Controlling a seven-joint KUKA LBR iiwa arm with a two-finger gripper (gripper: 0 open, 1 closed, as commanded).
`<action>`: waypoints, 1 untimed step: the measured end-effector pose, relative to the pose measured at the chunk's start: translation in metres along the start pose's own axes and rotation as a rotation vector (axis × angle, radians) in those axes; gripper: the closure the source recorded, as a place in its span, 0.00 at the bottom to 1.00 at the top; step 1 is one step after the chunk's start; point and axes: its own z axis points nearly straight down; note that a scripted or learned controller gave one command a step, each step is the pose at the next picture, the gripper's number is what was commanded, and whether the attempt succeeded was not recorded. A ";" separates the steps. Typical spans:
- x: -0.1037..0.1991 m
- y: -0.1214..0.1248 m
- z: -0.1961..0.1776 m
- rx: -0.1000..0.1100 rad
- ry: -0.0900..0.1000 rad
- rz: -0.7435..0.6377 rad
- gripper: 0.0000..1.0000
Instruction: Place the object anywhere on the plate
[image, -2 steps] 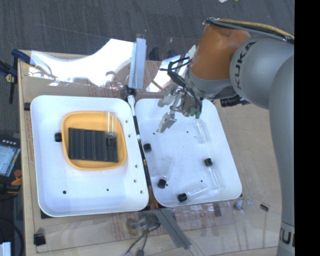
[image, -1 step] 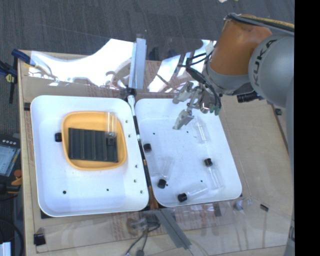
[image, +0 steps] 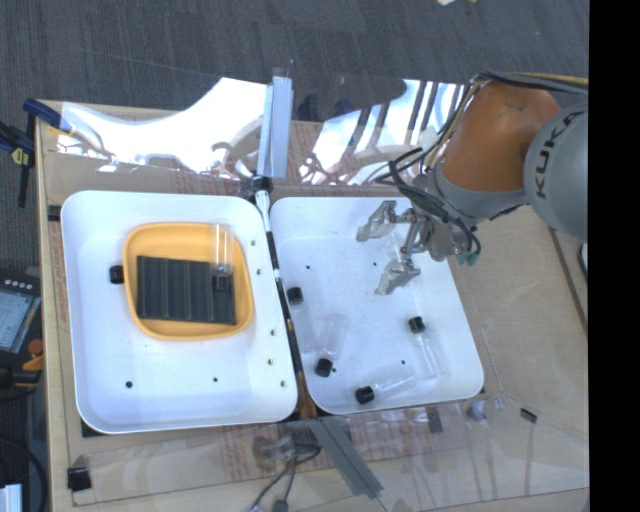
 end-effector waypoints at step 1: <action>0.012 0.037 -0.042 0.001 -0.002 -0.239 0.00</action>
